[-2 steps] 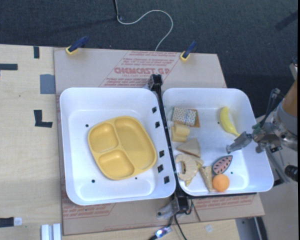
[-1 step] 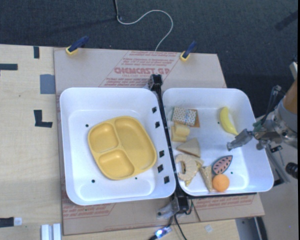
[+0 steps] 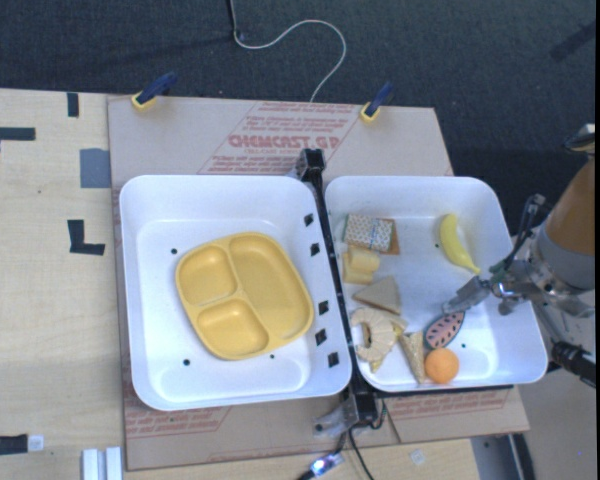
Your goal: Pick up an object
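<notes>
Bench [image 3: 40, 268] carries two white bins: left bin [image 3: 140, 298] holds a yellow tray [image 3: 243, 295], right bin [image 3: 485, 203] holds a banana [image 3: 457, 242], an orange [image 3: 441, 366] and other small food pieces. Hand [image 3: 467, 293] hangs low between banana and orange; can't tell its grip state. Nothing visibly lifted, so the pick looks not yet done.

Orange ball [image 3: 441, 366] beside pink spoon [image 3: 444, 327], right bin's [image 3: 480, 193] near corner

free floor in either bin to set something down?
Left bin: bare strips around the yellow tray, widest along the far wall and the near right corner. Right bin: a patch mid-floor between the banana and the sandwich piece. Its left side and near edge by the orange are crowded.
</notes>
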`<state>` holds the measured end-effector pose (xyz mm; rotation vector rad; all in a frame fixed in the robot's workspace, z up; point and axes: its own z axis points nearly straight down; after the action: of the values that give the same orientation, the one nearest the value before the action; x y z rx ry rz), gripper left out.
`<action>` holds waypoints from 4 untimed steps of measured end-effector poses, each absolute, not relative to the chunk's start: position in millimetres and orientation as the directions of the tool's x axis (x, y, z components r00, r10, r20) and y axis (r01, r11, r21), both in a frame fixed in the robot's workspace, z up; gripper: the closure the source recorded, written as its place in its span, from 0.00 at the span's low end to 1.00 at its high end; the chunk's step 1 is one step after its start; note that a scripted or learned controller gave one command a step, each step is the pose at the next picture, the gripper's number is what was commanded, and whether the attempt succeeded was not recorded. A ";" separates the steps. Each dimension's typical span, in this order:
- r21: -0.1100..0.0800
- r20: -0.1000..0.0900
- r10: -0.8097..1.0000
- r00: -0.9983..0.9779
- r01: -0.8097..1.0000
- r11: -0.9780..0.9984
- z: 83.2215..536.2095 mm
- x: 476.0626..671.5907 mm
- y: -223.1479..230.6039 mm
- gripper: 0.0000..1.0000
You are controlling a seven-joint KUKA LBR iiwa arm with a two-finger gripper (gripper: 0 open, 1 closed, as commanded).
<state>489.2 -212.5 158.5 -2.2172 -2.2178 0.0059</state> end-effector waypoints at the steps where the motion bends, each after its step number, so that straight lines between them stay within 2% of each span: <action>1: -0.007 0.002 1.000 -0.001 1.000 0.001 109.9 480.1 -206.8 0.00; 2: -0.002 0.000 1.000 -0.001 1.000 0.001 83.3 480.1 -205.9 0.00; 3: 0.000 -0.002 1.000 -0.001 1.000 0.001 95.0 480.5 -206.5 1.00; 4: 0.003 -0.001 1.000 -0.002 1.000 0.002 153.4 489.2 -203.3 1.00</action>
<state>489.2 -203.3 153.4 -2.2214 -2.2251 -0.0018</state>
